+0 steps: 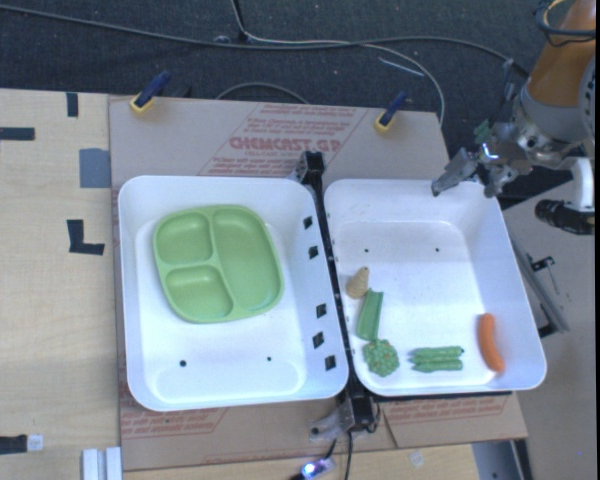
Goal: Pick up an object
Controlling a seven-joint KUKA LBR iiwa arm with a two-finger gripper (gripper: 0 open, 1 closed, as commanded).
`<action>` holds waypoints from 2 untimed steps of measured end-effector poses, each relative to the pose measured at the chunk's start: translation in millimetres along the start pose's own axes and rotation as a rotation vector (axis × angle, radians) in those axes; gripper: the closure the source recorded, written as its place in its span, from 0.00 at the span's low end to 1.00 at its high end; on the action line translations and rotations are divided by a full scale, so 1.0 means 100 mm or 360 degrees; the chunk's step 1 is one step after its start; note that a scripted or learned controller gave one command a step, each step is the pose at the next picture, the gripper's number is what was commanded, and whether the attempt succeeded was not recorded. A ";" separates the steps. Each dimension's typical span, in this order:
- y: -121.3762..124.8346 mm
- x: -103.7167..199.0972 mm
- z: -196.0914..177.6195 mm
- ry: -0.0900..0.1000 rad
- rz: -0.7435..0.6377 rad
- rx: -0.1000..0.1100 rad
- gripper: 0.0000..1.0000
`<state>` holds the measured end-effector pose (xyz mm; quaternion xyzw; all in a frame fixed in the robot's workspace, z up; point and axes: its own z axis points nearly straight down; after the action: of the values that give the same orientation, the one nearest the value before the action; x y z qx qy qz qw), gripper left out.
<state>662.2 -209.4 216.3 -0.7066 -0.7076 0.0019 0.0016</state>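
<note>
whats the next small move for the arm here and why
Probably bring the tool in over the right bin toward the food along its near side. It sits at the bin's far right corner, apart from everything. The carrot lies alone by the right wall, so it looks the easiest target; the broccoli and beans lie closer together.

Pale wooden surface (pixel 40 298) marked with dark tape pieces. On it, a brown cardboard sheet (pixel 270 143) printed in red, clamped at its far edge by two blue-and-yellow clips (pixel 150 91). On the cardboard, two shallow white plastic bins: left bin (pixel 140 298), right bin (pixel 420 203) touching beside it.
</note>
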 end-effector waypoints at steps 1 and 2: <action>0.00 -0.04 0.64 0.0001 0.0001 0.0003 0.00; -0.02 -0.06 1.08 0.0000 0.0000 0.0000 0.00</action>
<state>659.8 -215.3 108.6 -0.7066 -0.7076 0.0020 0.0015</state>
